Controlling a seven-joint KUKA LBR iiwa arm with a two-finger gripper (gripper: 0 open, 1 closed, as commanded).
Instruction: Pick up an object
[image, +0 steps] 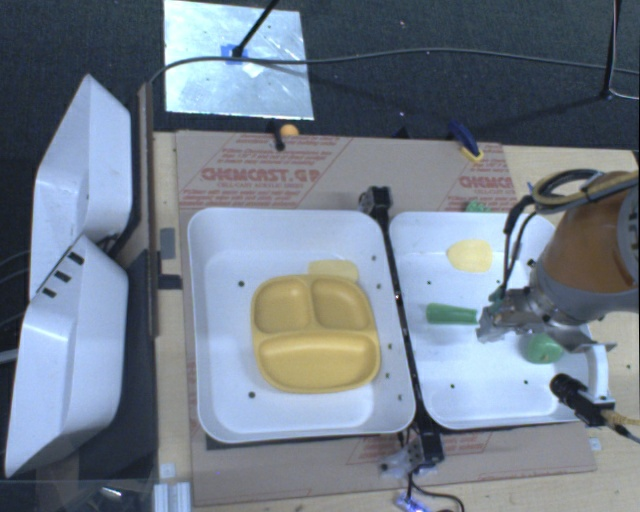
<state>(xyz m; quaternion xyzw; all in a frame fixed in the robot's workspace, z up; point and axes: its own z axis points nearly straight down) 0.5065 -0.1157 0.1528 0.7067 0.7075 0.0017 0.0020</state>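
Observation:
In the right bin (470, 400) lie a green cylinder (450, 314), a pale yellow disc (469, 256) and a rounded green piece (543, 348). My gripper (497, 323) hangs over this bin, just right of the cylinder's right end and left of the rounded green piece. The arm's orange band (585, 255) rises above it and hides part of the bin's right side. I see nothing held by the gripper.
The left bin (225, 400) holds a yellow divided tray (315, 333) and a pale yellow flat piece (334, 269) at the tray's far edge. A black clamp (376, 198) sits where the bins meet. Cables (545, 190) loop near the arm.

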